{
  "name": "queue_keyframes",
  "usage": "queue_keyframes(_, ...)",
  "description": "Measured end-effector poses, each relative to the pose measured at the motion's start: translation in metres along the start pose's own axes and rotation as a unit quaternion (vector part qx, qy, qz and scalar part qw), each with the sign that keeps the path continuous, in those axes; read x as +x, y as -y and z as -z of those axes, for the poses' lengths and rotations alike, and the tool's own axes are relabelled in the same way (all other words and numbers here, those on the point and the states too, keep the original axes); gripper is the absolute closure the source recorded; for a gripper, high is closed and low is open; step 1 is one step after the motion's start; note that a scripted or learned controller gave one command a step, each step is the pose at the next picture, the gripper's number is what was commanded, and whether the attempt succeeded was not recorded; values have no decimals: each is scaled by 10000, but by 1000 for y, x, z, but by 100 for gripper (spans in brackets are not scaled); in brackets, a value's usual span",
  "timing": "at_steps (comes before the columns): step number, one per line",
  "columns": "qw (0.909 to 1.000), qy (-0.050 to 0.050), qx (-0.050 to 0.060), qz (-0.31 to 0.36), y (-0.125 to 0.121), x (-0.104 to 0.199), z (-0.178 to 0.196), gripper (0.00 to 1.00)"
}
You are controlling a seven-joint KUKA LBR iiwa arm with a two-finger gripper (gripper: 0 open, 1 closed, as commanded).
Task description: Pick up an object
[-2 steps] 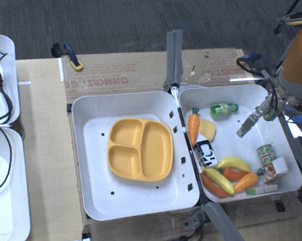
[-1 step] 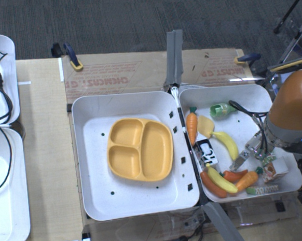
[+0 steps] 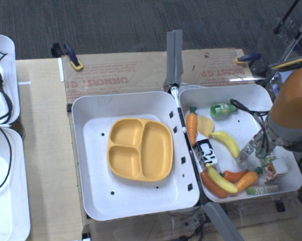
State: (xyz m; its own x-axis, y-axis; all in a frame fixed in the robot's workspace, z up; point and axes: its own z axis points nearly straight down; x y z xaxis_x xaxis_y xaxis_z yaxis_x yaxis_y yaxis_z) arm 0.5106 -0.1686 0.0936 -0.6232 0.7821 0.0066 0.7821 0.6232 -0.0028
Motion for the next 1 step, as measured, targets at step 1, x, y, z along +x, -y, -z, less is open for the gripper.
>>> queue_keyframes(1, 10000, 0, 0, 2, 0, 0, 0, 0)
